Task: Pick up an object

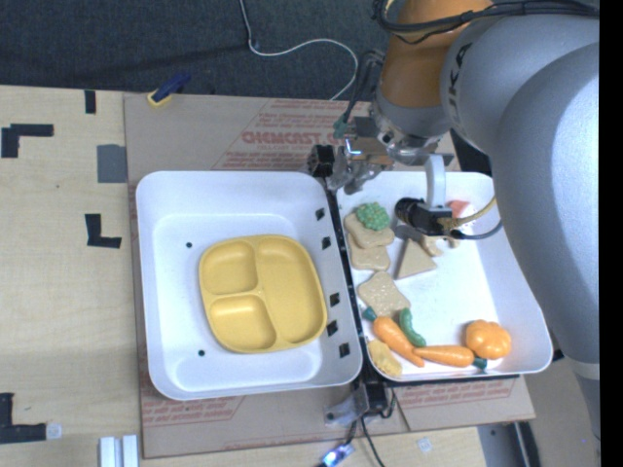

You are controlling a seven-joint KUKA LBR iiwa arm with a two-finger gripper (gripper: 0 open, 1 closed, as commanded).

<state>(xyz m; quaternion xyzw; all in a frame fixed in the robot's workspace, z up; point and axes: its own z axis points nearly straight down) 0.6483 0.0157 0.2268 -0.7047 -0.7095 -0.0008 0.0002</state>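
grey arm [526, 115] covers the view's upper right, gripper [352, 171] at the far end of the divider between the bins; can't tell its state. left bin [165, 222] holds a yellow divided plate [261, 292] with open floor around it. right bin [506, 290]: crackers [375, 261], two carrots [419, 346], orange fruit [487, 339], broccoli [371, 216] crowded along the divider side, bare floor toward the right wall.

Divided plate [261, 292] in left bin [165, 212]
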